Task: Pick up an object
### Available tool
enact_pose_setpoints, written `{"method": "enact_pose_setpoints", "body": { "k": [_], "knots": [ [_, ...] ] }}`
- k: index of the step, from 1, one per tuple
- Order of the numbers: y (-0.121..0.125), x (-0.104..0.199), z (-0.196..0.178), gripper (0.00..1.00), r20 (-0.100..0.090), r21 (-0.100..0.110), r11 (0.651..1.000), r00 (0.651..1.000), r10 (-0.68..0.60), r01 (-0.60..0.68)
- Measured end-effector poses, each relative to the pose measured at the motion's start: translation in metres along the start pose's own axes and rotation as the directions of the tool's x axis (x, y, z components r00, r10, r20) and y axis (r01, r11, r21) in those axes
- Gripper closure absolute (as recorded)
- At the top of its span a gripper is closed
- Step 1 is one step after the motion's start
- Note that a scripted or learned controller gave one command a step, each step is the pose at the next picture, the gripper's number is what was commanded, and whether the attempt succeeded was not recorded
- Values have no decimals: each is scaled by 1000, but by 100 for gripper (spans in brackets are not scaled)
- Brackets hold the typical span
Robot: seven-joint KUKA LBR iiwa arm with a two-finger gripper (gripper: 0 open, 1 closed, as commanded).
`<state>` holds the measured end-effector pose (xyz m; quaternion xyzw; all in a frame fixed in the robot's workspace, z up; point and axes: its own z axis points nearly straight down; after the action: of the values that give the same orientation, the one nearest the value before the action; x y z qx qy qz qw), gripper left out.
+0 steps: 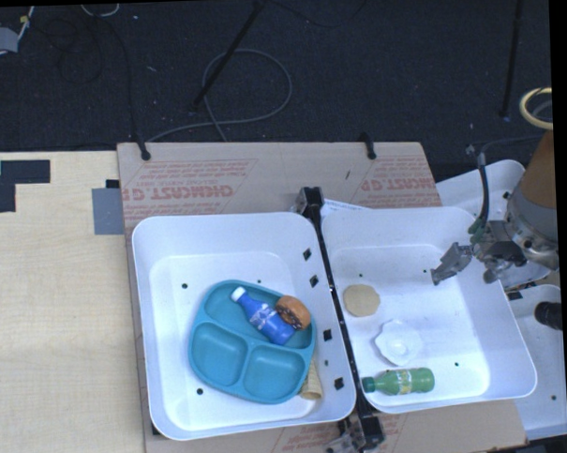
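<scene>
1. Green plastic bottle (399,382) lies on its side near the front wall of the right white bin (500,352) (light, rigid, apt to roll); grip across its middle.
2. End effector (468,260) hovers at the bin's right rim, fingers spread, holding nothing.

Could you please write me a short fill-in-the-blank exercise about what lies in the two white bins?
1. The blue sectioned plastic tray lies in the ____ bin.
2. The green plastic bottle lies on its ____ near the right bin's front wall.
3. The blue bottle with a white cap rests on the ____.
4. The two-finger gripper is above the ____ bin.

Missing words: left; side; tray; right
</scene>
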<state>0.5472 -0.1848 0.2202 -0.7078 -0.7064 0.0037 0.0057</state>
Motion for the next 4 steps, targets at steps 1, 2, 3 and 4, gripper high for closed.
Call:
{"method": "enact_pose_setpoints", "body": {
  "k": [1,2,3,4],
  "knots": [
    [3,0,-6,0,3,-12,1000,1000,-2,2],
    [1,7,39,0,0,-6,1000,1000,-2,2],
    [0,9,82,0,0,-6,1000,1000,-2,2],
    [1,10,134,0,2,-12,1000,1000,0,0]
  ]
}}
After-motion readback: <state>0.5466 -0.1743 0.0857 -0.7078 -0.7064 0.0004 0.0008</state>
